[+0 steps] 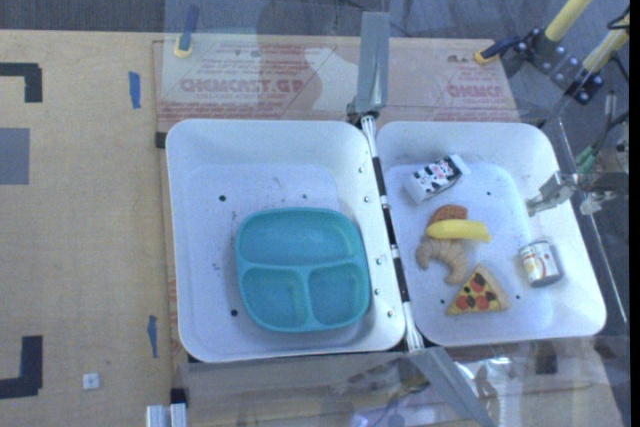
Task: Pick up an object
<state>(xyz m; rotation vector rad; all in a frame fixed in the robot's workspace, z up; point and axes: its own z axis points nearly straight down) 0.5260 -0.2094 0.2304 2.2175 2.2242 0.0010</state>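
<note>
Two shallow white bins are seen side by side on the tabletop (pixel 80 215). In the left bin (pixel 200 165), a teal divided tray (pixel 300 267) is laid toward the near side, with one long compartment and two smaller ones. In the right bin (pixel 500 150), several small things are gathered: a black-and-white carton (pixel 436 178) lies tilted near the far left corner; a yellow banana (pixel 459 230) is set across a brown croissant-like pastry (pixel 446 253), touching it; a pizza slice (pixel 478 293) lies just beside these toward the near edge; and a small can (pixel 539 263) lies on its side near the right wall, apart from the rest. The gripper (pixel 560 191) is seen above the right bin's right edge, beyond the can, with nothing visibly held. Whether the jaws are apart or together cannot be told.
</note>
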